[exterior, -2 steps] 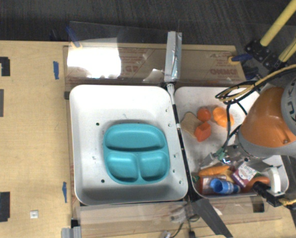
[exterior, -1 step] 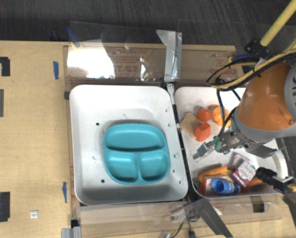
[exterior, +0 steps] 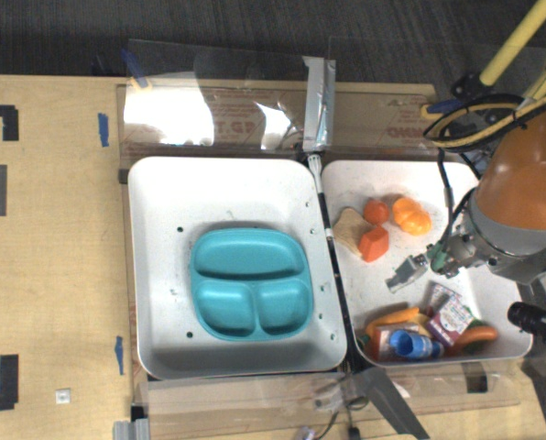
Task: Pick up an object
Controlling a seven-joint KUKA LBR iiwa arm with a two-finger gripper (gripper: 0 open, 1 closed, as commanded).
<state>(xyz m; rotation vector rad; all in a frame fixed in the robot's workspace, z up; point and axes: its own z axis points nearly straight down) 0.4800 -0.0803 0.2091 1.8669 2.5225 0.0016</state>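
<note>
The right bin (exterior: 383, 174) holds several small items. A tan piece (exterior: 348, 229) lies against its left wall, with a round orange item (exterior: 376, 212), a yellow-orange item (exterior: 411, 216) and a red-orange block (exterior: 374, 244) beside it. Along the front wall lie a blue bottle (exterior: 410, 344), an orange carrot-like piece (exterior: 392, 319), a printed packet (exterior: 453, 313) and a red-orange item (exterior: 480, 335). My gripper (exterior: 405, 272) hangs over the bare middle of this bin, right of the red-orange block and above the front pile. Nothing shows in its grasp.
The left bin (exterior: 154, 246) carries a teal divided plate (exterior: 251, 280). A thin divider wall (exterior: 330, 246) separates the two bins. The arm's orange and grey body (exterior: 520, 209) covers the right bin's right side. Cables and a yellow rod (exterior: 520, 35) lie behind it.
</note>
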